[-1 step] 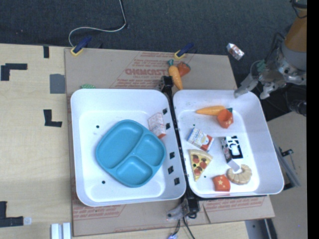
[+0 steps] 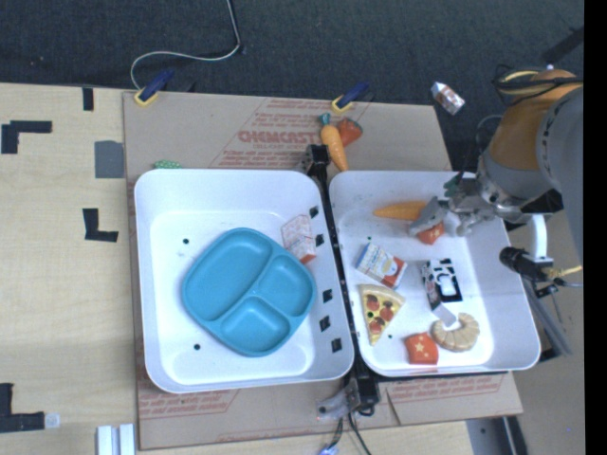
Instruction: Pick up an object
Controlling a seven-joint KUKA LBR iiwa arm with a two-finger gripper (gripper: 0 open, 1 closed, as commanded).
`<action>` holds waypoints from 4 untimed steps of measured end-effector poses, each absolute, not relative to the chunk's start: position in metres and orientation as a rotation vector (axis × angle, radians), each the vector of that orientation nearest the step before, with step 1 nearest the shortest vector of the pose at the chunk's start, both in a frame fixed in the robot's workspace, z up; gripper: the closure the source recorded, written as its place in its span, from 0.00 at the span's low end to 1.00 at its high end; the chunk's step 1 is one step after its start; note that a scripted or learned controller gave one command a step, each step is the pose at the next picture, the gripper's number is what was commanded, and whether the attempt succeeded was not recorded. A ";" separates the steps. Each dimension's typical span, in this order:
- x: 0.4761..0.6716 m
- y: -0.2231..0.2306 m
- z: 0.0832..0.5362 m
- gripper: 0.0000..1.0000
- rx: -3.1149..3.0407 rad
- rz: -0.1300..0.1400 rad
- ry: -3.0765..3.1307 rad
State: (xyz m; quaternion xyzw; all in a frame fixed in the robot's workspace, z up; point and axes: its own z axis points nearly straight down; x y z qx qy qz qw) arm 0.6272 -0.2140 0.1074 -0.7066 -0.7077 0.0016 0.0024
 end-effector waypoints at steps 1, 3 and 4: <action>0.662 -0.164 0.086 0.00 -2.214 0.004 -2.223; 0.635 -0.126 0.086 0.00 -2.221 -0.005 -2.227; 0.635 -0.127 0.097 1.00 -2.221 -0.002 -2.228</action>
